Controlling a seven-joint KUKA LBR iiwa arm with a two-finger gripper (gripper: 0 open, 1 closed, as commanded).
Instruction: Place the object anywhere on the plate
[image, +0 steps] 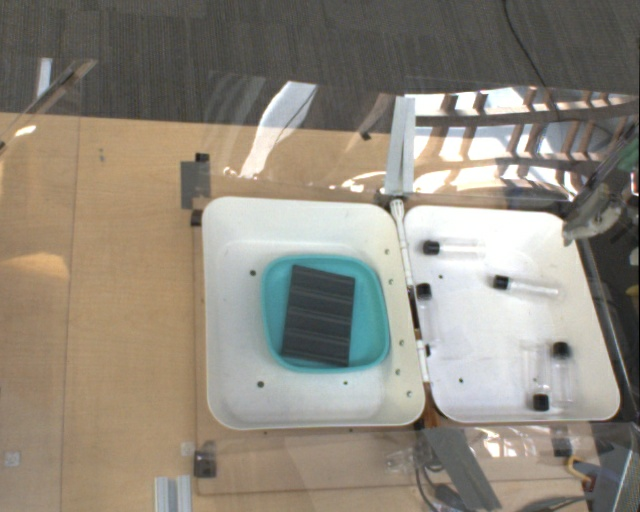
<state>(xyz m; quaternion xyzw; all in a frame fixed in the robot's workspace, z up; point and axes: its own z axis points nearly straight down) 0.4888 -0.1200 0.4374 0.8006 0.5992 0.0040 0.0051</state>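
A teal square plate (374, 330) sits in the middle of the left white bin (230, 300). A dark grey ribbed rectangular block (319, 314) lies flat on the plate, inside its rim. At the upper right, part of the grey arm with its gripper (592, 212) hangs over the far right corner of the right bin (480, 380), well away from the block and the plate.
Several clear tubes with black caps lie in the right bin: one (450, 246) near the back, one (522, 287) in the middle, one (558, 368) at the front right. A small black cap (423, 291) sits by the divider. Bare wooden bench (100, 300) extends left.
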